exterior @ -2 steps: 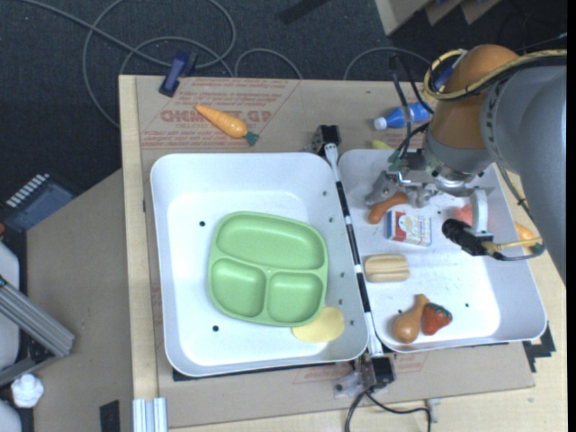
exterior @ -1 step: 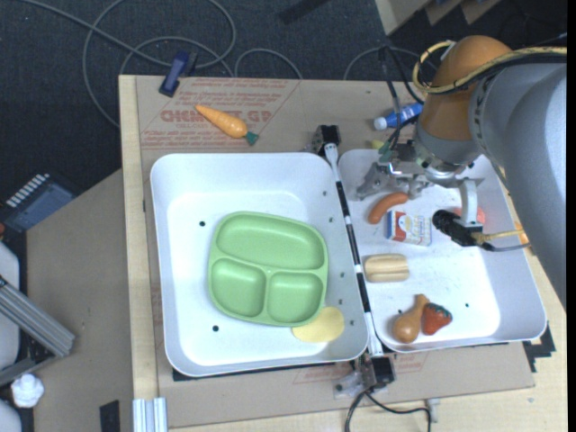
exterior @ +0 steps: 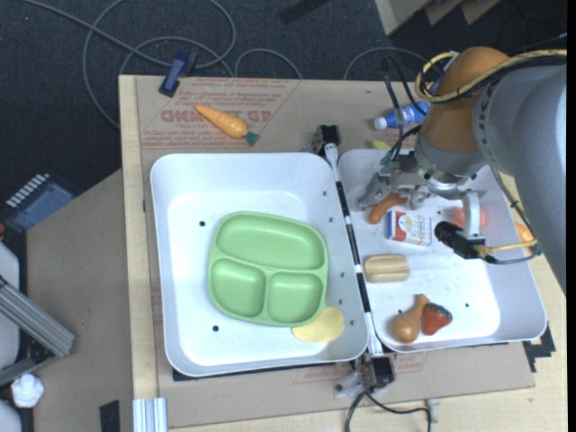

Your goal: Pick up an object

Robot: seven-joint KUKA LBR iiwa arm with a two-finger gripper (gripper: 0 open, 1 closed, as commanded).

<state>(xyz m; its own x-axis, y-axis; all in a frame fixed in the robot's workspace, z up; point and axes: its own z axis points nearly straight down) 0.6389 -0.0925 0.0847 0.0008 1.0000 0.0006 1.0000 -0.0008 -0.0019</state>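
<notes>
My gripper hangs low over the far left part of the right bin. Just under it lies an orange sausage-shaped toy, partly covered by the gripper. A small white carton sits beside that toy, toward the front. Nearer the front are a tan bread roll, a brown pear-shaped piece and a red strawberry. A red item lies partly behind the black cable on the right. The arm's grey body hides the bin's far right corner.
The left bin holds a green divided plate and a pale yellow piece at its front edge. A toy carrot, a blue clip and a small bottle lie on the bench behind the bins.
</notes>
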